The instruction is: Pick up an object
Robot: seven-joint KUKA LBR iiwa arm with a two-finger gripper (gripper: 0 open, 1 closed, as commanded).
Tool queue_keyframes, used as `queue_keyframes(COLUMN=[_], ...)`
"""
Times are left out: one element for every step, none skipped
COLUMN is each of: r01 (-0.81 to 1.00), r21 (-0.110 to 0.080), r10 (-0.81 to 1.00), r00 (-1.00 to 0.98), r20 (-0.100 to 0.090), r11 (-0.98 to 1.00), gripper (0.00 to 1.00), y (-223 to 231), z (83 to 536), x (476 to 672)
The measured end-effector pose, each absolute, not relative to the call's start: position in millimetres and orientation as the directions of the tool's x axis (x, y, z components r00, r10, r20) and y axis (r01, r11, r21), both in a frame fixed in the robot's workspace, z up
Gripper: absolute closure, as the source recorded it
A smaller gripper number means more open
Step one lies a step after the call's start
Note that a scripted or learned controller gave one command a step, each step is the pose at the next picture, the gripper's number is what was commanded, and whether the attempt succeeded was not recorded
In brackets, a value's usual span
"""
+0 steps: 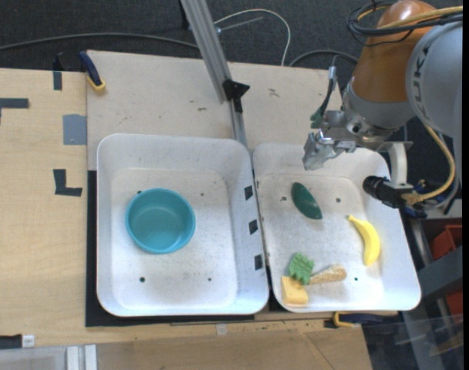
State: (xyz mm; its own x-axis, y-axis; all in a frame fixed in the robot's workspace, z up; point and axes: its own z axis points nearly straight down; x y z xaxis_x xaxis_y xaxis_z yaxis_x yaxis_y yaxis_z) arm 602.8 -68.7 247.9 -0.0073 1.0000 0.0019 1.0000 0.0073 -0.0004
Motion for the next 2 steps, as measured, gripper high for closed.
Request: queue_keyframes(r01=[1.000, 1.000], r21=[-0.003, -0.002], r10=[1.000, 1.000], r00=[-0.006, -0.007], r20=[0.000, 0.000], r11=[0.006, 0.007], gripper=[1.00, 1.00], y=[-25, 32], z=[238, 224], x=[608.8, 620.2])
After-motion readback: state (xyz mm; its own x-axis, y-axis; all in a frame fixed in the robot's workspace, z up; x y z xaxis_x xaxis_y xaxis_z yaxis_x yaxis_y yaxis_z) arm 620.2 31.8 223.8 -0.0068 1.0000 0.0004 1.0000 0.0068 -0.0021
